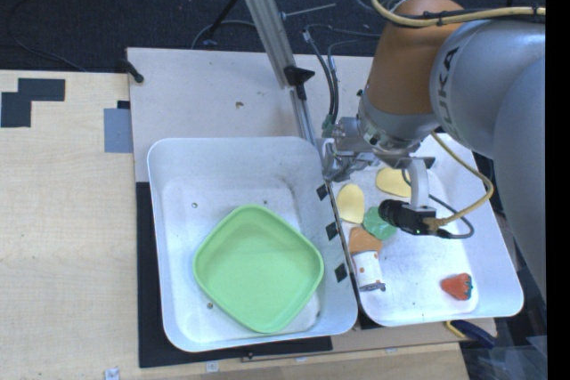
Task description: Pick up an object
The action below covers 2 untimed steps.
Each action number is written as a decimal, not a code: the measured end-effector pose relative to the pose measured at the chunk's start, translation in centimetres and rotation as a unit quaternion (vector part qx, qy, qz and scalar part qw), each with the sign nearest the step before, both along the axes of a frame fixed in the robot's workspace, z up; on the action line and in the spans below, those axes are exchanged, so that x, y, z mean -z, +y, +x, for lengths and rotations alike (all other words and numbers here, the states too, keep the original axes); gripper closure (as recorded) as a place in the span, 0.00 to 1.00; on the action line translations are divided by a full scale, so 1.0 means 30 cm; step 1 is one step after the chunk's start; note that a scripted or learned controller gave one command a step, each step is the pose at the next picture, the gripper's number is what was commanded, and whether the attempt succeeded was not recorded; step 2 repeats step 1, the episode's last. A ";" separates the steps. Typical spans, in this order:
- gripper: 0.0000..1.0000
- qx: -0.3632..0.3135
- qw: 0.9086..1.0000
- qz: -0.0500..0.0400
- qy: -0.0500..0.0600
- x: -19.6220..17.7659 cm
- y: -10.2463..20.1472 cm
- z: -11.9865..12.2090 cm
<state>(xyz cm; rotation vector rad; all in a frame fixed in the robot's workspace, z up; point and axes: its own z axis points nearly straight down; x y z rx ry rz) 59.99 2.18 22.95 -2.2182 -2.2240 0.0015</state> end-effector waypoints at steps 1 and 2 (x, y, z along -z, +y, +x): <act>1.00 0.000 1.000 0.000 0.000 -0.001 0.165 -0.015; 1.00 0.000 1.000 0.000 0.000 -0.001 0.165 -0.015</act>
